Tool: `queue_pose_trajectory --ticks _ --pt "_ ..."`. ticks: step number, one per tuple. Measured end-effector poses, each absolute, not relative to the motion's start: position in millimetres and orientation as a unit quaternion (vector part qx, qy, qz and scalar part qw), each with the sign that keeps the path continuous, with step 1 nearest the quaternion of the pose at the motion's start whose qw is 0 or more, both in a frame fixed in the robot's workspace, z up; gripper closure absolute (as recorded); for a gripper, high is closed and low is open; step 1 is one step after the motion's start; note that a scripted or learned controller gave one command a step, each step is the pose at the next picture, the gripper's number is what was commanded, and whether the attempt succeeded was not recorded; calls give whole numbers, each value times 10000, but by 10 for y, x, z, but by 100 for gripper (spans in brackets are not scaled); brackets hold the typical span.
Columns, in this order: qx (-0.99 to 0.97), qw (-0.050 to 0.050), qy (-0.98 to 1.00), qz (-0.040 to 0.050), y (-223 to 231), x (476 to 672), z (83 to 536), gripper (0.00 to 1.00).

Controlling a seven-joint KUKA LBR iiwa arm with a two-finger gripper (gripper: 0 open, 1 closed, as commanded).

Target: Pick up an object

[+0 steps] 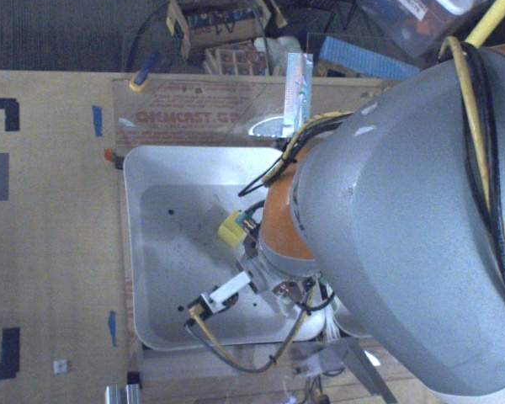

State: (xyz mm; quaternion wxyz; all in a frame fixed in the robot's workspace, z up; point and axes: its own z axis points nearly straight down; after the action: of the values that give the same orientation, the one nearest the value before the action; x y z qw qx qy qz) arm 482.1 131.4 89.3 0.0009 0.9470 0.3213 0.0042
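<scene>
The grey arm (404,225) looms over the white bin (151,225), its gripper (296,295) at the bin's 4 o'clock, state impossible to tell. A small yellow object (231,230) lies in the bin, at 9 o'clock of the orange band (278,225).

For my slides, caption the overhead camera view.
Grey arm with an orange band reaches low into a shallow white plastic bin, beside a small yellow block.

Arm (404,225) angled downward (orange band (279,230) visible).
</scene>
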Motion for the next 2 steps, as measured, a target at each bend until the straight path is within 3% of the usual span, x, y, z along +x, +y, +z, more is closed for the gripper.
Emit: queue_pose_trajectory --ticks 1,2 --pt "9604 34 2785 60 1671 4833 894 0" --pt "9953 3 964 64 2122 4834 893 0"
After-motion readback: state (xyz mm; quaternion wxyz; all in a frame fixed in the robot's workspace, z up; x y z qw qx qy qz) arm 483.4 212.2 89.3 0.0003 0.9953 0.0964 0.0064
